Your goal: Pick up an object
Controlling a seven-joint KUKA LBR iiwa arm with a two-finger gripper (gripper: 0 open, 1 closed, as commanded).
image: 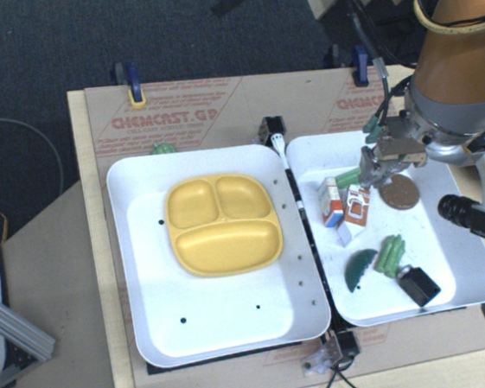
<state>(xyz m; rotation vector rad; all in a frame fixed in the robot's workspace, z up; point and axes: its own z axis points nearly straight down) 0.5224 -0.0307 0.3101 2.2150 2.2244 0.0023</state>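
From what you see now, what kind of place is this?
Probably a robotics lab bench: two white bins on a clamped board, a yellow divided plate, and a robot arm above small objects.

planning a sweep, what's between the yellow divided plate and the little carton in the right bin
In the camera view, between the yellow plate and the carton lie bare white bin floor and the two bins' adjoining rims.

Single fixed overhead view, slanting onto both bins

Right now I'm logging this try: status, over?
Tool low over right white bin, grip unclear. Small red-and-white carton beside it, not held. Brown disc and green pieces close by.
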